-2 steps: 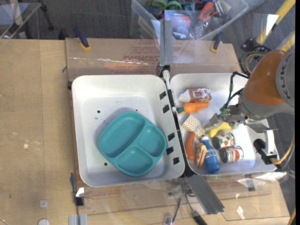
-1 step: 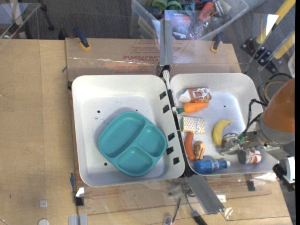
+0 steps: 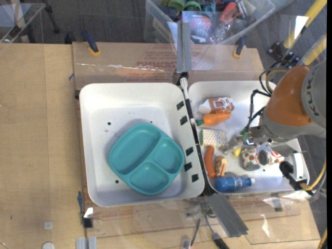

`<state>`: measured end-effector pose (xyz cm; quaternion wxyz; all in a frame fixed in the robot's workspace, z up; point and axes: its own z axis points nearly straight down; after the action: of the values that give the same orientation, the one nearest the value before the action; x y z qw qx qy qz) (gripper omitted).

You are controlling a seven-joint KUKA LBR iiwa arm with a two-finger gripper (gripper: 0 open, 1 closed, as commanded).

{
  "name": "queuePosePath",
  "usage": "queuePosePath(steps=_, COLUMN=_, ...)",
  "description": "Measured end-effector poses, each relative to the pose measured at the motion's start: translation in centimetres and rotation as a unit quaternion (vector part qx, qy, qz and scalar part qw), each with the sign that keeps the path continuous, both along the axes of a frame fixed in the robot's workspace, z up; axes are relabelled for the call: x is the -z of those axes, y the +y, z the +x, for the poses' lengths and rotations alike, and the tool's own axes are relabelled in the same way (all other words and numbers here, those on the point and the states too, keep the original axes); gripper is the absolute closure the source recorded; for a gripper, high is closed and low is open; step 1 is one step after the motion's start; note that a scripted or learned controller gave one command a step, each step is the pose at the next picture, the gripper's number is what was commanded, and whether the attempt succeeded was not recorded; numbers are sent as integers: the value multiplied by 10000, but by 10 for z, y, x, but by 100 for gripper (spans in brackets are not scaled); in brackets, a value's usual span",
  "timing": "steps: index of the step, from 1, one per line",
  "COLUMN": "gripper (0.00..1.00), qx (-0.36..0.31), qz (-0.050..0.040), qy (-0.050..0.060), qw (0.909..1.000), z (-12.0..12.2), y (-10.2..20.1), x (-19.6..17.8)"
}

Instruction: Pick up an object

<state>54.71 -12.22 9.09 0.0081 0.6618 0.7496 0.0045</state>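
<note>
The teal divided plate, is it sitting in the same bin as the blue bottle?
No. The teal divided plate lies in the left bin, while the blue bottle lies in the right bin.

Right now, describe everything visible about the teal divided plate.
The teal divided plate looks like smooth plastic, with rounded corners and raised ridges splitting it into three compartments, one large and two smaller. It lies face up, turned diagonally, on the floor of the left bin, toward its front. Its compartments hold nothing. The plate's right corner comes close to the bin's right wall.
</note>
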Motion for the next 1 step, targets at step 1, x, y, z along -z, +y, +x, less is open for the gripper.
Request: queuePosePath(steps=1, gripper=100, qx=23, qz=-18, qy=-13, qw=10000, z=0, y=-3, x=-10)
